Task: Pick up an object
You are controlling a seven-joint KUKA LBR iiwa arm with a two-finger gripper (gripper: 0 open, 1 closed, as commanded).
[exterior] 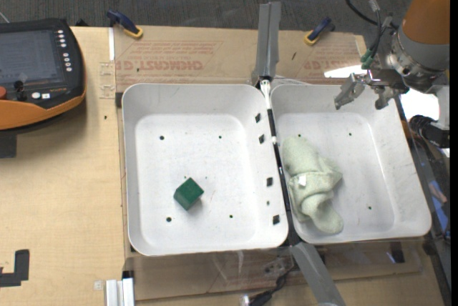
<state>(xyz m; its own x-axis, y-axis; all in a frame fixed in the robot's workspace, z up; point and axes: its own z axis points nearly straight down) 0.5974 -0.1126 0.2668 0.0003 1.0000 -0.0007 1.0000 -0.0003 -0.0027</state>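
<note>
Pale green crumpled cloth [311,183] lies lower left in the right white plastic bin [379,154]; my hand [365,91] hovers spread, apparently empty, at upper right, presumably staging a descent.

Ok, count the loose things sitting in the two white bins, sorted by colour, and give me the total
Green: 1, the green block in the left bin
White: 1, the white cloth in the right bin
Total: 2
</note>
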